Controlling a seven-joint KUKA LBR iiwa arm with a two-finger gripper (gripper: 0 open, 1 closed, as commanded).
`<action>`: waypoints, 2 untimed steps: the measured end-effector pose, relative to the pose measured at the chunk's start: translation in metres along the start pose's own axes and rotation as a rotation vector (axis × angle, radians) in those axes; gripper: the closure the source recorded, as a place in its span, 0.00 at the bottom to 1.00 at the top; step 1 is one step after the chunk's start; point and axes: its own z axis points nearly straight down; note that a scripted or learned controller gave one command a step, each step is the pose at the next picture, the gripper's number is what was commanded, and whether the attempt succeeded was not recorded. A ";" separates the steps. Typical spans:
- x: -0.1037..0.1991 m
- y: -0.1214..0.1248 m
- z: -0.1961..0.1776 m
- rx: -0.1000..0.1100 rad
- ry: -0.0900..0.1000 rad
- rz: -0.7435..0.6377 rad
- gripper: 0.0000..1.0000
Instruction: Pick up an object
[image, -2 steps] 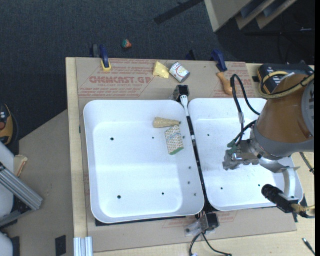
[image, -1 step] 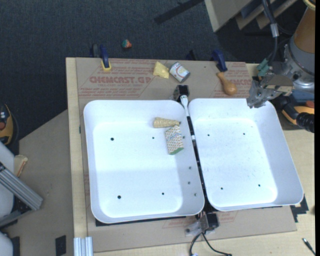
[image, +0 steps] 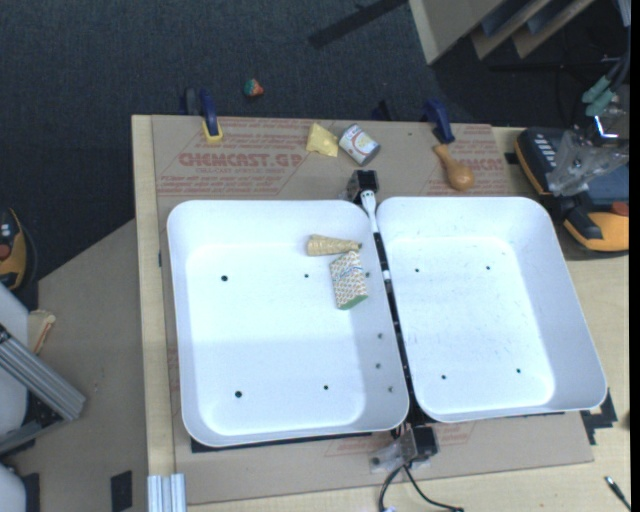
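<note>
In the left bin, near its upper right corner, lie two objects. A tan cone-shaped piece rests on its side. Just below it sits a small patterned packet with a green edge, touching or nearly touching the cone. The right bin holds nothing that I can make out.
On the brown board behind the bins lie a yellow wedge, a small white cylinder and a brown pear-shaped piece. Blue clamps hold the board's back edge. Equipment stands at the far right.
</note>
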 end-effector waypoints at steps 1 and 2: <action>0.090 -0.035 0.104 0.027 0.006 -0.010 1.00; 0.099 -0.052 0.071 0.008 0.003 -0.003 1.00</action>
